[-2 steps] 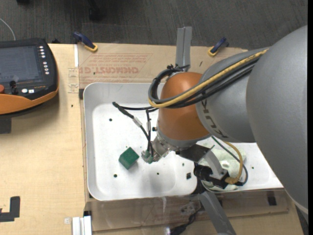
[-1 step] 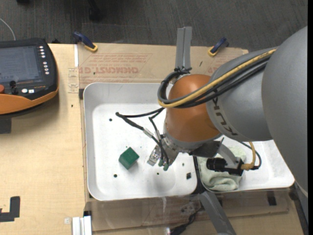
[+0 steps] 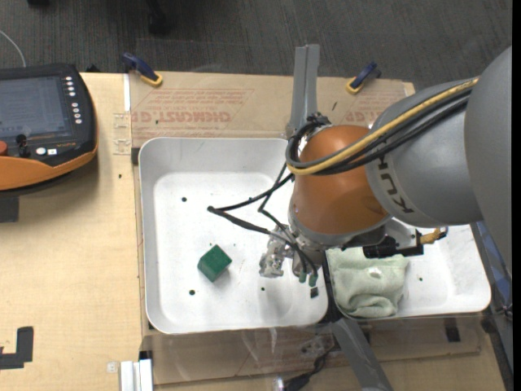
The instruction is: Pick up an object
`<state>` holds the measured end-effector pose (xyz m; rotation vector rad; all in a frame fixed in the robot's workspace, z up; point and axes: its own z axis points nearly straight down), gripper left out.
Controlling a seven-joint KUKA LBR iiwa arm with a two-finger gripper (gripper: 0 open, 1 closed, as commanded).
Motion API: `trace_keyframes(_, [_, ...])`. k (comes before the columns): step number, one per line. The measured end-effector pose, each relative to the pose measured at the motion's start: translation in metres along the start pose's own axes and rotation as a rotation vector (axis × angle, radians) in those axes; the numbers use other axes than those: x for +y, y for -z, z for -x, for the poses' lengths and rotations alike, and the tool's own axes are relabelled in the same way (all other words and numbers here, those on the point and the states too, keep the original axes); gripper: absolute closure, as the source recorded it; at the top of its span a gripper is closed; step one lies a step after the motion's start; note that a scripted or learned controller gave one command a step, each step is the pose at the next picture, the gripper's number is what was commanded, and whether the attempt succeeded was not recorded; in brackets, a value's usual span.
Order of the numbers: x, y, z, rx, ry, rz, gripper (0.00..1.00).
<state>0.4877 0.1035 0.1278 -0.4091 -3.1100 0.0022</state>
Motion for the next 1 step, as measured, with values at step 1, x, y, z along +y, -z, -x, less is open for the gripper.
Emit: trace_keyframes(1, [-0.0661, 0.0618, 0.0077, -0.003, -0.138, 0.001, 1.0])
